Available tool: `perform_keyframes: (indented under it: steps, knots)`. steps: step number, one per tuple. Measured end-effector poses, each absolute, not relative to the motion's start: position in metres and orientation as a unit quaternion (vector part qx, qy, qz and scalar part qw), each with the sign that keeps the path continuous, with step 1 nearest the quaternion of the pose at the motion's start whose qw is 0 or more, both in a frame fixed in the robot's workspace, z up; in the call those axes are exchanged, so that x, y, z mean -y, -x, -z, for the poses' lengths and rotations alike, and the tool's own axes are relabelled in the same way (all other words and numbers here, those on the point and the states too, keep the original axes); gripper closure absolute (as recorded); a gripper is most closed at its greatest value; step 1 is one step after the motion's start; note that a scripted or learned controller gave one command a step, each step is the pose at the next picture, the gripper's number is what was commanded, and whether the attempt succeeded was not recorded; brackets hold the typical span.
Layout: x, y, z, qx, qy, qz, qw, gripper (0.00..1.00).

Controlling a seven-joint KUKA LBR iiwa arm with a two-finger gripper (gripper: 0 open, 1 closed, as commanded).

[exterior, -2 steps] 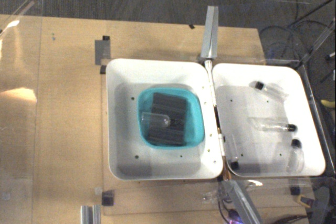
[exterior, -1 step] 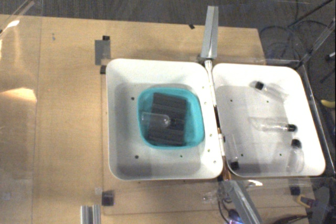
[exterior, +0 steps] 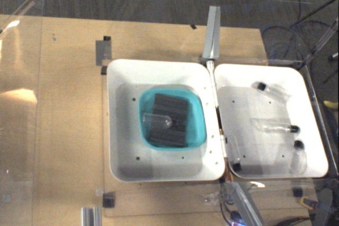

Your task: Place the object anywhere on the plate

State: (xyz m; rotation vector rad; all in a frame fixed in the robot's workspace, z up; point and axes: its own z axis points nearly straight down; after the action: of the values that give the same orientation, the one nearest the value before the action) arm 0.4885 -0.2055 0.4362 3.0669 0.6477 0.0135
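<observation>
A teal square plate [exterior: 198,125] sits in the middle of the left white bin [exterior: 123,114]. A dark ridged pad [exterior: 175,109] lies on the plate and covers most of it. A clear plastic tube [exterior: 158,121] lies on its side on top of the pad, toward the plate's left half. In the right white bin [exterior: 312,129] lie three more clear tubes with black caps: one at the back [exterior: 267,89], one in the middle right [exterior: 276,126] and one near the front right corner [exterior: 299,152].
A grey metal post [exterior: 212,34] stands behind the seam between the two bins. The wooden bench top [exterior: 53,129] stretches to the left. Cables [exterior: 312,34] run at the back right, and small brackets [exterior: 104,50] are fixed around the bins.
</observation>
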Motion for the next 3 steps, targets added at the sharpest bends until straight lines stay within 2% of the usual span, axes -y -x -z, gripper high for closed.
perform_keyframes:
  steps: [3]
  knots:
    - [0.2057,-0.4885,-0.4362,-0.104,-0.995,-0.0047,0.003,0.0]
